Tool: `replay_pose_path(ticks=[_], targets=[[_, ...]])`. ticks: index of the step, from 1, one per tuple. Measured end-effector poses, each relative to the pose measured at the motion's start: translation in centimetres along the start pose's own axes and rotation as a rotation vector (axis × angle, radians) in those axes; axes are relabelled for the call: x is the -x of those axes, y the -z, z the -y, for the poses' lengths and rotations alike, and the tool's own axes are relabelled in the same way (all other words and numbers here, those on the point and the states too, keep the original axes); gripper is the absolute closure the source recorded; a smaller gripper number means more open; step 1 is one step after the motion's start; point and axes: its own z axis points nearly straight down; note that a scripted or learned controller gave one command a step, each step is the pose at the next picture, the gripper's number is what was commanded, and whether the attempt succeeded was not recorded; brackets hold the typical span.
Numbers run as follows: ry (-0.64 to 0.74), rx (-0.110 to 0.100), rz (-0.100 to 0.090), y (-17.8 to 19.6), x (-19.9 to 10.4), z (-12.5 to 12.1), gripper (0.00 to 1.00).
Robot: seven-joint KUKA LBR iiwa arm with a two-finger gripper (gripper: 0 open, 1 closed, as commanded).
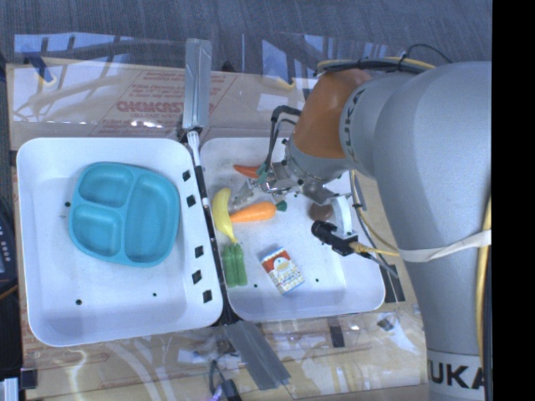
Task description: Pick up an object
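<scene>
I am lowering the end effector [266, 186], whose state I cannot tell, toward the smooth orange plastic carrot [253, 214], which is risking rolling aside.

Two white bins on a cluttered table

The left bin [42, 291] filled the left half of the frame and held a blue divided plate [125, 213], lying flat in its upper middle with three compartments. The right bin [334, 295] sat just beside it at centre frame, the two rims meeting along a line with black clips. The table [109, 98] showed along the upper left under clear reflective sheeting with faint red printing, and a grey strip [197, 82] rose from the seam toward the top.
</scene>
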Motion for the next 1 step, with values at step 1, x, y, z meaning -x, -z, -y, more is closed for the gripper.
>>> replay_pose_path(ticks=[1], targets=[[-0.007,-0.001,0.0,-0.06,-1.26,3.75,0.0]])
